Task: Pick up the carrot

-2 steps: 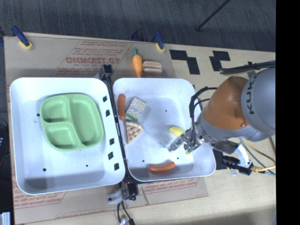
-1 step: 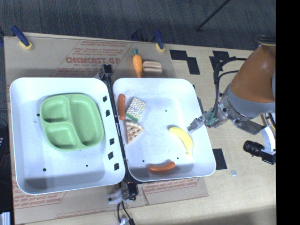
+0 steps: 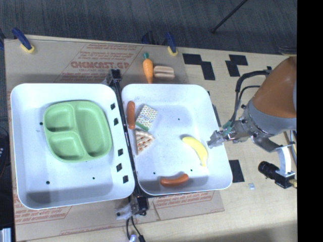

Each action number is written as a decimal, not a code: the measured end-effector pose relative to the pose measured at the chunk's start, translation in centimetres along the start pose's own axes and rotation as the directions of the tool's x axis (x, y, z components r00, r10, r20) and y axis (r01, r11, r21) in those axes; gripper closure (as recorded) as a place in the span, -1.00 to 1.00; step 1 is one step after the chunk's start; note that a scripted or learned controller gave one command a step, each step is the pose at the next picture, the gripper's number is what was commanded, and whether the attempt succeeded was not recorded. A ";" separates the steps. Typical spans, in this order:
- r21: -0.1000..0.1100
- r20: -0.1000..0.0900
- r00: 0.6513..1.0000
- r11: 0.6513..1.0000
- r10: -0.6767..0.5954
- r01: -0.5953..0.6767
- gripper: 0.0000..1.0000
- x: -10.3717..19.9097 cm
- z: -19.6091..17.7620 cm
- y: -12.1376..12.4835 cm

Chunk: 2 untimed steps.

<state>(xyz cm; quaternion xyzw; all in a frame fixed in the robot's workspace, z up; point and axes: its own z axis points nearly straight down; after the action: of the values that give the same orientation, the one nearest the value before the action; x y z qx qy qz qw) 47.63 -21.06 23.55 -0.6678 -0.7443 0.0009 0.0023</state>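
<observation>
The carrot [image 3: 147, 69], orange with a green top, lies on the bench just behind the far rim of the right bin [image 3: 171, 88], outside both bins. It rests upright in the view with its leaves pointing away. My gripper [image 3: 216, 139] hovers at the right rim of the right bin, near the yellow banana [image 3: 196, 149] and far from the carrot. Nothing shows in its grasp.
A tan bun [image 3: 163, 72] sits right beside the carrot. In the right bin lie a red sausage [image 3: 131, 114], a patterned packet [image 3: 147, 116], a waffle [image 3: 144, 142] and another sausage [image 3: 174, 179]. The left bin [image 3: 20, 135] holds a green divided plate [image 3: 76, 130]. Blue clamps [image 3: 171, 44] grip the board's far edge.
</observation>
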 end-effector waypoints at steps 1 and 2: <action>0.000 0.000 0.992 0.992 0.130 -0.130 1.00 0.0 6.8 0.5; -0.004 0.001 0.976 0.976 0.216 -0.216 1.00 3.2 -3.9 0.4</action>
<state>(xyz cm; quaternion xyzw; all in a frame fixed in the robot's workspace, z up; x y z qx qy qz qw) 47.69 -17.83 27.50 -0.7446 -0.6675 0.0002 0.0006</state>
